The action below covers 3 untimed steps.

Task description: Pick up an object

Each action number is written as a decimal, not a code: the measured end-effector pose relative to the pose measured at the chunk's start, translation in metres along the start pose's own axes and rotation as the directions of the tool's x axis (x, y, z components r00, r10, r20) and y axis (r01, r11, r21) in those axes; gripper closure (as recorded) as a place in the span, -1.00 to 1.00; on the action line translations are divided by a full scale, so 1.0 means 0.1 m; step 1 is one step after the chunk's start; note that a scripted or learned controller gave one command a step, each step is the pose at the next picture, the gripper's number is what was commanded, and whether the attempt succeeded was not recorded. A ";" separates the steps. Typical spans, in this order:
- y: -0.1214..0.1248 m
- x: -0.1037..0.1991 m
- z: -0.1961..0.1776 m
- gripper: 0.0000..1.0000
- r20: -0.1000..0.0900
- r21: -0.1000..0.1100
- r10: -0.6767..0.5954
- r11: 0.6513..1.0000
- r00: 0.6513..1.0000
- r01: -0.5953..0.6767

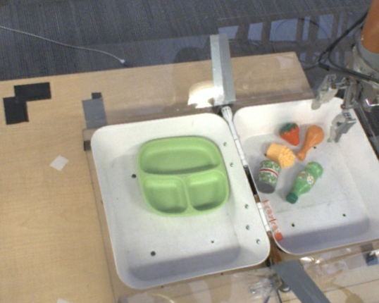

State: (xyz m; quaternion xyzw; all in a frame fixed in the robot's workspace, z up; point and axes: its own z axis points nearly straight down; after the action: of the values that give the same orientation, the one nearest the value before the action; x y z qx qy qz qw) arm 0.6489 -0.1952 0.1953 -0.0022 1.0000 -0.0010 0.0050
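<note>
The approach is judged to be in hand, with nothing lifted yet. The gripper (335,111) is seen over the far right of the right bin (343,219), its fingers apart and nothing between them. The toys are clustered at the bin's far left: a chicken leg (310,139) nearest the fingers, a strawberry (289,133), a corn cob (280,154), a can (268,175) and a green bottle (303,182). A green tray (182,175) lies in the left bin (121,193). Next, a move left and down over one toy would be needed before closing.
</note>
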 end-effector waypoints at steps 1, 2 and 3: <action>0.69 -0.18 0.89 -1.00 0.018 0.001 -0.029 1.000 0.999 0.029; 0.70 -0.22 0.73 1.00 0.029 0.004 -0.035 0.999 0.999 0.035; 1.35 0.07 0.04 1.00 0.005 -0.005 0.323 0.946 0.946 -0.323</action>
State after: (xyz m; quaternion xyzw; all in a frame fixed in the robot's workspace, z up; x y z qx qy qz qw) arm 0.6416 -0.0603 0.1906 0.1617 0.9868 0.0018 0.0077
